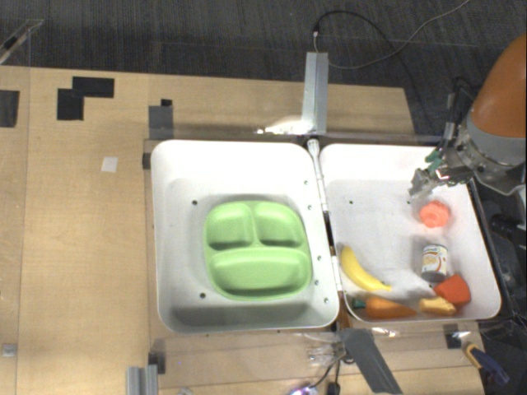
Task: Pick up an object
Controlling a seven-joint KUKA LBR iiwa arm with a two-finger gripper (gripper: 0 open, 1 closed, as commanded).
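- Camera view: we see the gripper (430, 177) at the far right of the right bin (370, 212), above its back corner, with the grey arm and its orange band (504, 97) coming in from the right edge.
- Nearest candidate for the pick: a small pink-orange round object (435, 213), lying on the bin floor just in front of the gripper and apart from the other items.
- Other contents of the right bin: a small can (434, 261) upright nearer the front; a banana (361, 271) along the left wall; an orange carrot-like piece (389, 307) and a red-orange piece (453, 289) crowded into the front edge with a small yellow piece (437, 305).
- The left bin (177, 220) holds a green divided tray (257, 248); we judge it a poor target, being wide and flat.
- Judgement on the step in hand: this is the approach. We would centre the gripper over the pink-orange object, then descend straight, since it sits free of neighbours and away from the bin wall.
- Risk we note: a round object may roll off under a glancing contact, so both sides should be met together and low on the body.
- The front cluster looks harder: pieces touch or nearly touch, and the bin rim crowds the gripper.
- Tool state: the view is too small and cluttered at the tip; we cannot tell how far open it is. We see nothing held in it, and it appears clear of every object.
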